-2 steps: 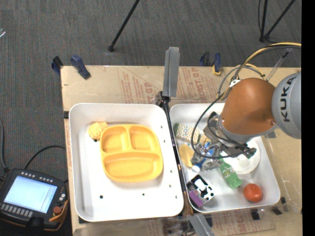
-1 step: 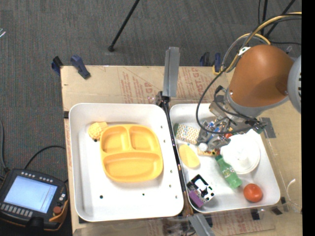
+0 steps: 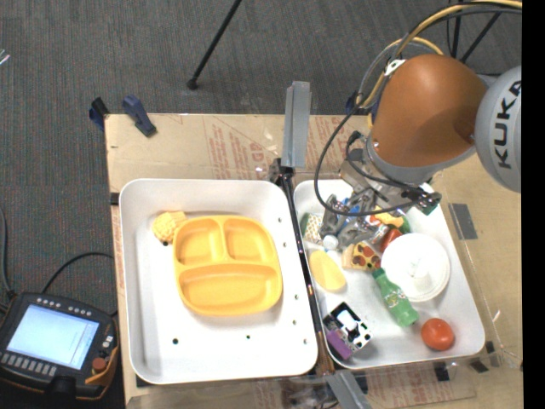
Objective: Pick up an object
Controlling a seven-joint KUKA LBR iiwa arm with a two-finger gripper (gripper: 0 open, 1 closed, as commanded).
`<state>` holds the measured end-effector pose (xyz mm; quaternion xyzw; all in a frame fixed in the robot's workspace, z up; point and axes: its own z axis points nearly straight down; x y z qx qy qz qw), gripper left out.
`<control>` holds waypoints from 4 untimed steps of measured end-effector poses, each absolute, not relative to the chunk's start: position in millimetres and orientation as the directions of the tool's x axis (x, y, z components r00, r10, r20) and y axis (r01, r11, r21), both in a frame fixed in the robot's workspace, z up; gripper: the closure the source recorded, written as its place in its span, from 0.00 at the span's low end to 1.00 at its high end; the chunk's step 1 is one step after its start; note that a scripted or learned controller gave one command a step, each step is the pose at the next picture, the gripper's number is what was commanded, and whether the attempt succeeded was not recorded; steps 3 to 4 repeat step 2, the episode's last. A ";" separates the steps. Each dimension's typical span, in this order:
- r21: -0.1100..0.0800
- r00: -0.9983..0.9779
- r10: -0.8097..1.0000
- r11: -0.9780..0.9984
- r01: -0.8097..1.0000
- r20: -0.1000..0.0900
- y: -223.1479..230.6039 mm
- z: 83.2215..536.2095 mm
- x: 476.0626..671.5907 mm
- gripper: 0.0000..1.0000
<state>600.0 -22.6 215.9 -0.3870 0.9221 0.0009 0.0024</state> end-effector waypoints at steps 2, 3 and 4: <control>0.011 -0.526 -0.851 0.526 -0.850 0.000 -188.5 83.6 472.3 1.00; 0.011 -0.526 -0.851 0.526 -0.850 0.000 -188.5 83.6 472.3 1.00; 0.011 -0.526 -0.851 0.526 -0.850 0.000 -188.5 83.6 472.3 1.00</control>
